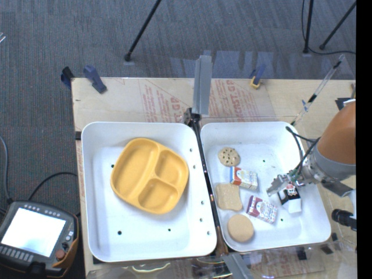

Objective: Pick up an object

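Reaching in from the frame's right, the gripper (286,189) hangs low over the right bin (264,133), its state impossible to tell. A red-and-white carton (262,208) lies just left of it, lower centre-right.

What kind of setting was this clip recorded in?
Most likely a robotics lab test bench: a wooden bench on grey carpet bears two white bins, a teach pendant lies beside it, tripod legs stand behind, and toy food like a cookie serves as props.
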`<act>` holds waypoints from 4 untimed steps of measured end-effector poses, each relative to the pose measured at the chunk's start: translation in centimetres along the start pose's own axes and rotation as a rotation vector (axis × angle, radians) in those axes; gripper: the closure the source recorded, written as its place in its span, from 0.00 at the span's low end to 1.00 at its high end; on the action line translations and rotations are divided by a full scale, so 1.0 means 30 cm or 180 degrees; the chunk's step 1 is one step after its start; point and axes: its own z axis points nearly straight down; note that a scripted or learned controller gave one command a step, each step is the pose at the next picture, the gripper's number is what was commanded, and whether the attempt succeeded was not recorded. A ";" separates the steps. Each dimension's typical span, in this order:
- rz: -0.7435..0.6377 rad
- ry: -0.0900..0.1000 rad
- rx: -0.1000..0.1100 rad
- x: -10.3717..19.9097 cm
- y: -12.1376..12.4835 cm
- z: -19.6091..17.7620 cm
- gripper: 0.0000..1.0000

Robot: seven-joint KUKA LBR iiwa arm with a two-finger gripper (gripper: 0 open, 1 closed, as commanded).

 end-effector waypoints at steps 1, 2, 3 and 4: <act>-0.0018 -0.0047 -0.0043 -0.013 0.014 -0.049 1.00; -0.0020 -0.0045 -0.0030 -0.012 0.010 -0.042 0.00; 0.0549 0.0072 0.0092 0.000 0.039 0.056 0.00; 0.0529 0.0062 0.0098 -0.003 0.040 0.023 1.00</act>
